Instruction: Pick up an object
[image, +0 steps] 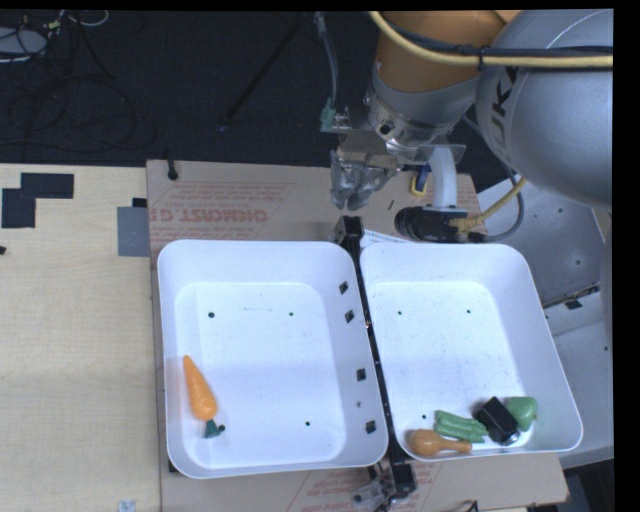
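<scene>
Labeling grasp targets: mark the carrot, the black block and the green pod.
carrot (198, 388), camera view, middle of its orange body
black block (497, 419), camera view, centre of its top face
green pod (460, 426), camera view, mid-length

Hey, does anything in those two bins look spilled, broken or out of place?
Nothing stands out. The carrot lies alone in the left bin. In the right bin, a green pod, black block and orange gourd crowd its near corner.

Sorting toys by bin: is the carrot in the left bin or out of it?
In. The carrot lies flat on the left bin's floor, near its left wall.
</scene>
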